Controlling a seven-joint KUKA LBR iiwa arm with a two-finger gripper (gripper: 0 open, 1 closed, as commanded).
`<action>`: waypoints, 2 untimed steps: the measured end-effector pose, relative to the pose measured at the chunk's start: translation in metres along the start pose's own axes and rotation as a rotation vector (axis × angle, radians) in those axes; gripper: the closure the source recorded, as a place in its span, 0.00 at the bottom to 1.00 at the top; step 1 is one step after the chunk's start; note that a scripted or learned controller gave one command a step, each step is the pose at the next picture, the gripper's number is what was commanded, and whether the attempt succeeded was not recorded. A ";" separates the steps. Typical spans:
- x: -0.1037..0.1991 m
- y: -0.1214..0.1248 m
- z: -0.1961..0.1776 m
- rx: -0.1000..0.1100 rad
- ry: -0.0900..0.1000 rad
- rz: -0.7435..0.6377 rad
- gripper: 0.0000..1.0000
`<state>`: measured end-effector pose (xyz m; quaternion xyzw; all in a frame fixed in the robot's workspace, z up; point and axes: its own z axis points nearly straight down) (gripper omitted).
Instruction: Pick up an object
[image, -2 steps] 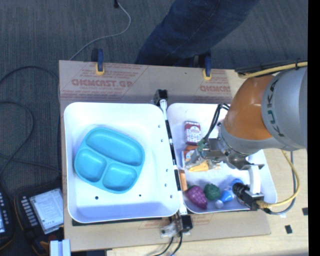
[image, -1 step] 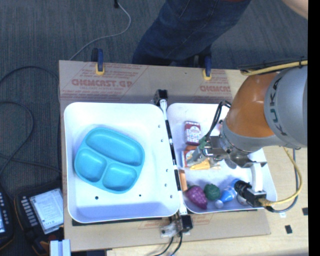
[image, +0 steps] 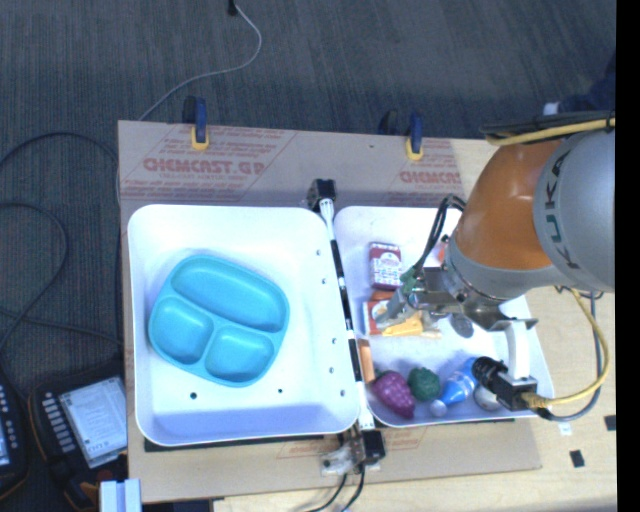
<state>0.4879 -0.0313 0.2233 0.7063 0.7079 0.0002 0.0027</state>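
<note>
My gripper (image: 418, 298) hangs low in the right bin (image: 352, 222), over a yellow-orange object (image: 405, 326) near the bin's middle. A small red carton (image: 384, 265) lies just behind it at the bin's left. Along the front wall sit a purple grape bunch (image: 393, 392), a dark green object (image: 424, 382) and a blue and white object (image: 456, 388). The orange wrist band and grey arm hide the bin's right half.
The left bin (image: 150, 240) holds a blue three-compartment tray (image: 218, 318). A black-handled tool (image: 328, 225) lies along the divide between the bins. Two clamps (image: 200, 118) pin the cardboard at the back. A yellow cable (image: 575, 392) loops at the bin's front right.
</note>
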 end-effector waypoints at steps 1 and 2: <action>0.000 0.001 -0.010 -0.001 -0.001 -0.001 1.00; 0.000 0.002 -0.020 -0.002 -0.002 -0.001 1.00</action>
